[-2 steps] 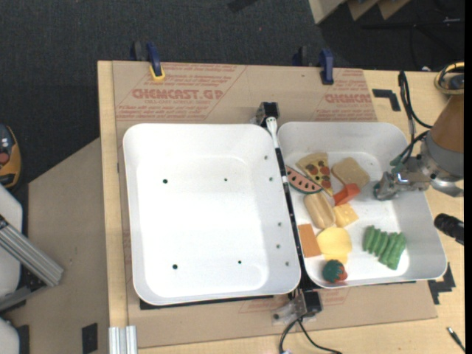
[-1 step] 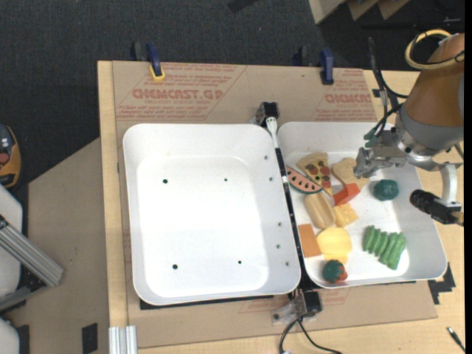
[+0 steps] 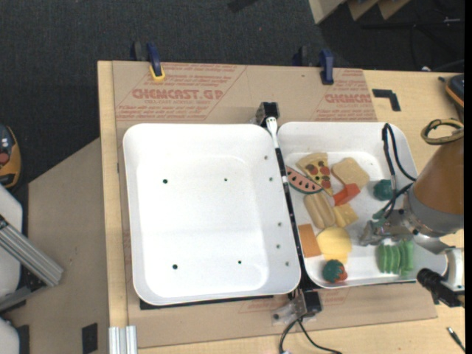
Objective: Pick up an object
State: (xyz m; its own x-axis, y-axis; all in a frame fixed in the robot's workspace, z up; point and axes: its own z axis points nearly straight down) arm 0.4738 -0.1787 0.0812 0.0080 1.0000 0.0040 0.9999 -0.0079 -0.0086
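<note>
Worktop: brown board w/ red lettering, clamped at far edge. Left bin well left of pincer, white. Right bin under pincer, holds all the toy food. Arm comes in from right, orange band above wrist, grey wrist low over bin's right side.

Pincer down among items near bin's right half; can't tell whether it grips anything or how it stands, detail too small and blurred.

Items, rel. to pincer:
- green ridged piece just beside, near-right
- yellow round piece just left
- tan sticks left, slightly beyond
- watermelon slice far-left
- pizza slice beyond-left
- bread piece beyond
- red piece beyond-left, near
- teal ball just beyond
- orange block left, past yellow piece
- red-green ball near-left, toward front rim
</note>
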